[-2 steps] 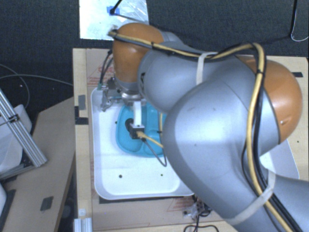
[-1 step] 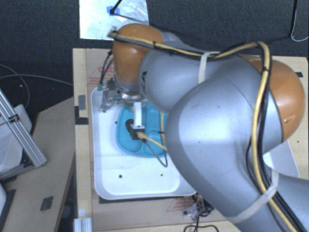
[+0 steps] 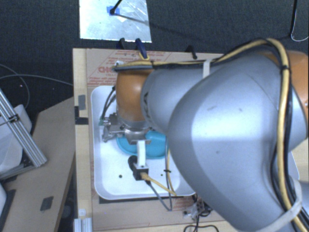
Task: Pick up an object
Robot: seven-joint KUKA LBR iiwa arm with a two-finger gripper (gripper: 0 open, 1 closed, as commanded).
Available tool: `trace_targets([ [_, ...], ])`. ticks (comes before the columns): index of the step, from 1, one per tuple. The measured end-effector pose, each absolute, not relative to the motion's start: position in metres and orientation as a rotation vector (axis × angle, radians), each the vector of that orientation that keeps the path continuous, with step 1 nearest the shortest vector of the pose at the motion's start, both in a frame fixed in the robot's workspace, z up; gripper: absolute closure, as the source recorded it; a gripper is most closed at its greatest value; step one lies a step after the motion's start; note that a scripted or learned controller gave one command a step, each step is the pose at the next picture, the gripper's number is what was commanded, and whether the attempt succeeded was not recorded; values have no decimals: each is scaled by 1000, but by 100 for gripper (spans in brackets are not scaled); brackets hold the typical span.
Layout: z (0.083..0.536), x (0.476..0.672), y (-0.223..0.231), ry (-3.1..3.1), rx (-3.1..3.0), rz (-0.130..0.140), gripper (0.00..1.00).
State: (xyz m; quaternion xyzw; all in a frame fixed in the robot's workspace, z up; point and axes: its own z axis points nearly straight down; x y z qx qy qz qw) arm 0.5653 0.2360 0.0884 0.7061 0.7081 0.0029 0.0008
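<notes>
Grey arm (image 3: 227,139) fills the right side, closest to the lens, orange band (image 3: 129,94) above the wrist. Claw (image 3: 120,132) sits low over the white bin (image 3: 111,175), at the upper left edge of a blue object (image 3: 155,145); open or closed, cannot tell, the wrist hides it. Nothing seen gripped.

Blue object lies on the bin floor, near the middle, partly under the arm. It's rounded, smooth, looks like a shallow plastic dish or lid, exact shape unclear. Judgement: light, stiff, not fragile, surface probably slick, so pads may slide on the curved top. Best hold is likely across a rim or edge, pinching the wall from above, not pressing on the dome. A light piece may skate along the smooth bin floor if nudged off-centre. Rest of the visible bin floor is bare white apart from small dark specks
</notes>
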Motion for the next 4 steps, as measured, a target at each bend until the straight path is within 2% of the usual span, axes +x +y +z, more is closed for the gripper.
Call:
trace_targets([
  [1, 92, 607, 187, 2229, 2222, 31, 0],
  [2, 206, 610, 238, 2227, 2211, 15, 0],
  [3, 80, 543, 212, 2223, 2221, -3, 0],
  [4, 87, 635, 236, 2223, 2212, 17, 0],
])
